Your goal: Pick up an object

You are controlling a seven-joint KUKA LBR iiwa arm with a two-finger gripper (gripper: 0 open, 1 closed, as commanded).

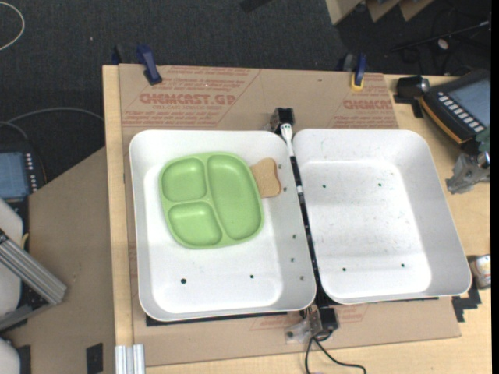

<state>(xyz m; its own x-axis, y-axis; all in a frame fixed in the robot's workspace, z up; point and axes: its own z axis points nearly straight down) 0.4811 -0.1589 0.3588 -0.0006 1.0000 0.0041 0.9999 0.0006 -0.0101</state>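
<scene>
Green plate (210,200) in left bin (156,287)

Looks like a robotics lab or test workshop. Tabletop (195,92) of brown board printed with a maker's name, held down at the back edge by a blue clamp (148,65) and a yellow clamp (358,76). Two white bins (374,209) fixed side by side. Loose cables (47,119) trailing across dark carpet (195,14); aluminium framing (31,275) at the left; a handheld control pendant (460,111) at the right.
</scene>
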